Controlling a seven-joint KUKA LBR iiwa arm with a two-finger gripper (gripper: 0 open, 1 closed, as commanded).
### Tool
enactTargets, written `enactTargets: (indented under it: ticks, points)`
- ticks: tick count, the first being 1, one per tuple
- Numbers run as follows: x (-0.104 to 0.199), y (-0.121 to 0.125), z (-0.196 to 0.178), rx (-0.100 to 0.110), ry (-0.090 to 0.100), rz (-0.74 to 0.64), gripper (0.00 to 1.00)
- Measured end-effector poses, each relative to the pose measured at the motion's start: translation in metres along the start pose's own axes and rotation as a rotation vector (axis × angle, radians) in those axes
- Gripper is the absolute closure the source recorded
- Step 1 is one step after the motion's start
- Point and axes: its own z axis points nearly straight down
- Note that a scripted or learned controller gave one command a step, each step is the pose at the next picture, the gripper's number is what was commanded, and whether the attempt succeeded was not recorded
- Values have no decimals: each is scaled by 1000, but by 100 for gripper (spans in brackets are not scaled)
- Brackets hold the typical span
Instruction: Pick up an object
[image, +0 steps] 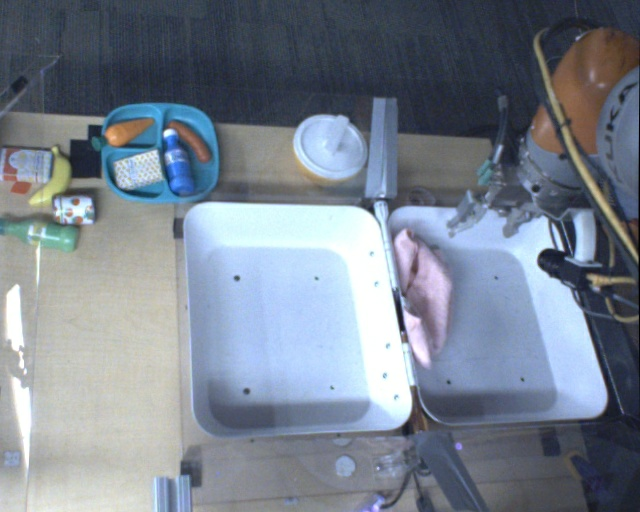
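Observation:
A pink cloth lies crumpled along the left wall of the right bin, draped partly up toward the divider. My gripper hangs over the far edge of the right bin, up and to the right of the cloth and well apart from it. Its two fingers are spread apart with nothing between them. The grey arm with its orange band rises behind it at the upper right.
The left bin sits beside the right one, separated by a metal divider. Beyond the bins stand a white lidded cup and a blue tray of toy food. Small toys lie on the bench at far left.

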Motion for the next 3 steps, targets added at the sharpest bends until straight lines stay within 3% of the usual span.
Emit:
enactTargets:
  ticks: [1, 2, 3]
  points:
    - [4, 27, 104, 1, 0, -93, 0]
    - [15, 2, 130, -10, -1, -165, 0]
    - [16, 4, 117, -18, -2, -167, 100]
